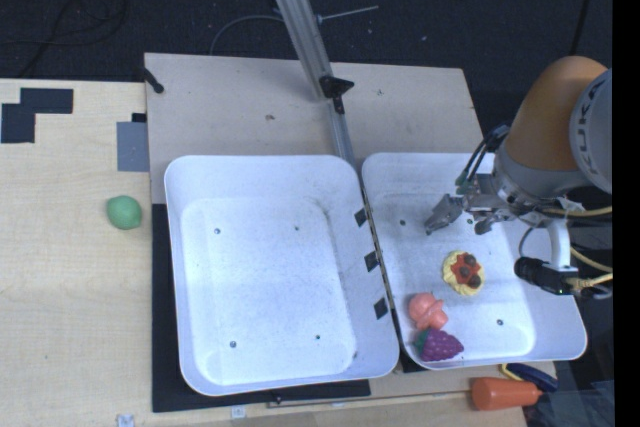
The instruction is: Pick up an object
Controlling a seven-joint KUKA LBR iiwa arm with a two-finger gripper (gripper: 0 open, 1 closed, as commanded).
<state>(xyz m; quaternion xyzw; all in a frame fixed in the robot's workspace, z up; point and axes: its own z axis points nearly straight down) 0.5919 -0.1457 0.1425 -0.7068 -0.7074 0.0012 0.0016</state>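
Observation:
In the right bin point(500, 335) lie three small toys: a yellow round piece with a red top point(463, 272), a pink piece point(428, 310) and a purple grape bunch point(440, 346) at the near rim. My gripper point(462, 218) hangs over the right bin's middle, just above and beyond the yellow piece. Its two fingers are spread apart with nothing between them. The grey arm with its orange band point(555, 120) comes in from the right.
The left bin point(265, 265) sits beside the right one. A green ball point(124, 212) rests on the wooden bench to the left. An orange object point(502, 393) lies just outside the right bin's near edge. A metal rail point(305, 20) stands behind the bins.

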